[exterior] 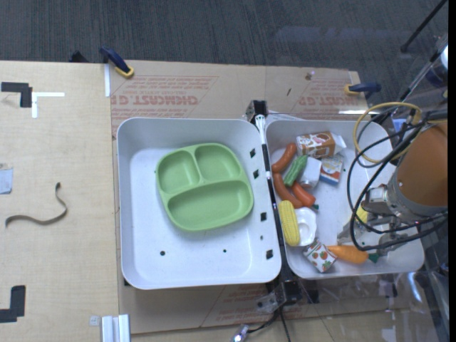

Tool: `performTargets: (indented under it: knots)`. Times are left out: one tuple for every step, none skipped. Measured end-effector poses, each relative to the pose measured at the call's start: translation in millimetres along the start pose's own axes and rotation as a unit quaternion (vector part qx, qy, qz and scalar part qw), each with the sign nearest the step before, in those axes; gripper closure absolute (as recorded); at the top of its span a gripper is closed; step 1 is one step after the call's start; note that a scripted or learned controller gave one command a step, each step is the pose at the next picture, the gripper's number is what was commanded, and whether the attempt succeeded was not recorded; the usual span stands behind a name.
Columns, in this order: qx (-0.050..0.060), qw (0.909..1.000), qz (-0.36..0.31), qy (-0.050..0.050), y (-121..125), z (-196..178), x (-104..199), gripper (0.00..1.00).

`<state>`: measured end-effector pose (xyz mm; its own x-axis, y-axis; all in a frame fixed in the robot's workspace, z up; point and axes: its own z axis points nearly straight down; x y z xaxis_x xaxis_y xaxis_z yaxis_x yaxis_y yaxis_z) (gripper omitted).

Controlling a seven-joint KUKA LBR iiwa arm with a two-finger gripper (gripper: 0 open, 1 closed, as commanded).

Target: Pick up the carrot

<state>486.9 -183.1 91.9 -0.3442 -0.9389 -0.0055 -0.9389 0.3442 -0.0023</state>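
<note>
The carrot [348, 254] is orange with a small green top and lies flat near the front edge of the right bin [399, 266]. My gripper [368, 241] hangs low over the carrot's right end, under the grey wrist and the orange band [427, 169]. Cables and the wrist body hide how the gripper meets the carrot. Nothing shows the carrot lifted off the bin floor.
Just left of the carrot is a small printed carton [320, 257], with a corn cob [288, 221] and a white cup [306, 226] behind it. Red sausages [285, 158], a green vegetable [296, 170] and two cartons [316, 144] crowd the bin's back. The left bin [135, 248] holds a green divided plate [205, 186].
</note>
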Motion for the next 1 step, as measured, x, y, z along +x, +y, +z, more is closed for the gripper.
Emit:
performTargets:
  knots:
    - [0.0, 0.9997, -0.026, 0.0, 19.5, 0.1, -30.6, 0.0]
